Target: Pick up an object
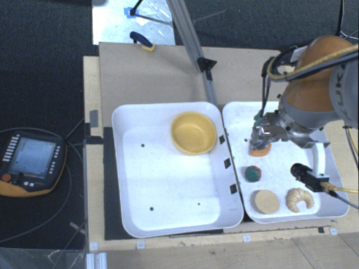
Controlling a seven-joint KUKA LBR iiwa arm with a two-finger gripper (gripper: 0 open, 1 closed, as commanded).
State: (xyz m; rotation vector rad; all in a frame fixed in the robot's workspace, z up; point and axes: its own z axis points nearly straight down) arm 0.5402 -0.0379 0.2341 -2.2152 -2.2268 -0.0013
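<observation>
At the near edge of the right bin [336, 209], a pale round biscuit-like disc [265, 201] lay beside a croissant [299, 199], the two close but apart. Just behind the disc sat a small dark green and red object [253, 174], clear of both. A black cylindrical fitting [305, 175] with a yellow cable stood above the croissant, toward the bin's right side.

Farther in, the tool [259, 143] was down over a small orange object [260, 148] lying on the bin floor in the middle of the right bin. The tool's tip met or overlapped the object's upper edge. Whether the tool was wide, narrow or gripping could not be determined from this angle, and the orange object appeared to rest on the bin.

In the left bin [140, 206], a yellow bowl [193, 132] stood upright at the far right corner.

On the floor left of the worktop [151, 77] lay a control pendant [29, 161].
</observation>
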